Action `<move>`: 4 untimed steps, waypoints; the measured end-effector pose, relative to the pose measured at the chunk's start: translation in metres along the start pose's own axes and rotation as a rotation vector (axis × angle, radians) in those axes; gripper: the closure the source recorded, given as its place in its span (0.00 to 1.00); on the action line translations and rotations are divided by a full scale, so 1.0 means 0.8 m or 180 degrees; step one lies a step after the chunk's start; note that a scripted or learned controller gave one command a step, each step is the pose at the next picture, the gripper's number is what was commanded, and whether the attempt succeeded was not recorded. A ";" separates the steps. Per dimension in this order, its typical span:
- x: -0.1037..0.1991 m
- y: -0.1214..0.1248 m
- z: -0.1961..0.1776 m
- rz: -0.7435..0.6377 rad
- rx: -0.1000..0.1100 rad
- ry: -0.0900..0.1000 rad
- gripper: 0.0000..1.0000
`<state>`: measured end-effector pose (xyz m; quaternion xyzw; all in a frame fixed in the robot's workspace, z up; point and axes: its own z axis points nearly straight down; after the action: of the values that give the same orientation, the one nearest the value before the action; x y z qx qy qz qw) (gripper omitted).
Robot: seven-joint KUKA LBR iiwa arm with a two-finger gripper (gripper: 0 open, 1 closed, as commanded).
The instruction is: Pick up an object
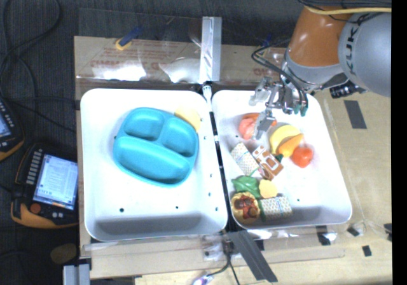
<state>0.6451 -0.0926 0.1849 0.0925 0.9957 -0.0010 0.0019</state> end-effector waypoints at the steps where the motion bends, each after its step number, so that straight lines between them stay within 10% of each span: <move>1: 0.028 -0.053 0.079 0.0648 -0.0021 -0.0065 0.00; 3: 0.050 -0.062 0.086 0.1243 -0.0031 -0.0161 0.00; 4: 0.067 -0.069 0.118 0.1087 0.0000 -0.0043 0.00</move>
<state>0.5823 -0.1374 0.0904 0.2603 0.9655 -0.0012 0.0087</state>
